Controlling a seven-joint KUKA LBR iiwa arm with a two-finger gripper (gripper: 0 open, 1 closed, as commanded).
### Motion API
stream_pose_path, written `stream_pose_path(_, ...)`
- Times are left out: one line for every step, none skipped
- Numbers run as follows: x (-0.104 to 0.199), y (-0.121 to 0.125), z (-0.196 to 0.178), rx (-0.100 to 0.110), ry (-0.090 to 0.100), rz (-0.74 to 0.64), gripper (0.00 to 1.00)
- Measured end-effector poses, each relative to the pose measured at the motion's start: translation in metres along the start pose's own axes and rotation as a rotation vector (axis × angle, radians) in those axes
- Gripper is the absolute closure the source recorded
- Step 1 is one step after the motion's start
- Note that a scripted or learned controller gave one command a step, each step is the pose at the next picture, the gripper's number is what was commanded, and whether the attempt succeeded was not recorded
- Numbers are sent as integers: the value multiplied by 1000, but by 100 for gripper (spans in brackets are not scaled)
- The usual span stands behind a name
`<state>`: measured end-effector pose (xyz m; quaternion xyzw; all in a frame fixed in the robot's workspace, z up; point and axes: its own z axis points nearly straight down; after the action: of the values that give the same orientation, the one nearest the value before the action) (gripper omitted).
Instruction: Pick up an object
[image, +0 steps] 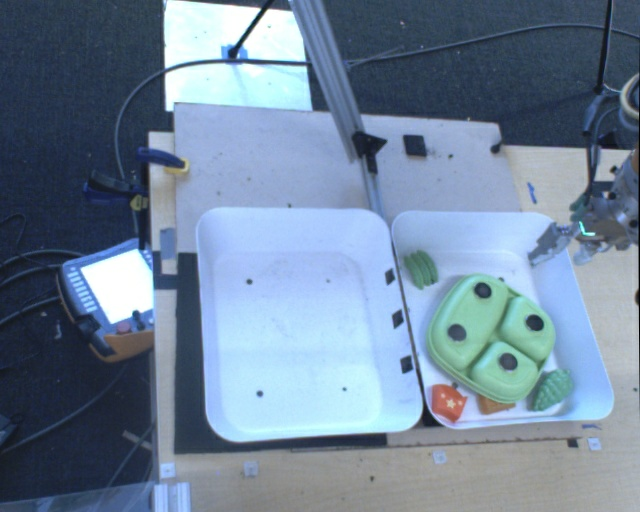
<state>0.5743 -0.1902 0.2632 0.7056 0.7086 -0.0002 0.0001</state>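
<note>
The right bin holds a large light-green moulded piece with three dark-dotted humps. A small ridged green object lies near the bin's upper left corner. Along the front edge sit a red piece with a yellow mark, an orange bit and a dark-green knobbly object. My gripper hovers over the bin's upper right rim, above and to the right of the large green piece. Its fingers are spread open with nothing between them.
The left bin stands beside the right one, with black tabs along the shared edge. A metal pole slants down to the bins' far junction. A teach pendant and clamps lie off the bench's left side.
</note>
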Motion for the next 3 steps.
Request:
stream_pose_path(0,0,-1,-2,-1,0,0)
stream_pose_path(1,-2,62,3,1,3,0)
stream_pose_path(-7,3,108,1,0,3,0)
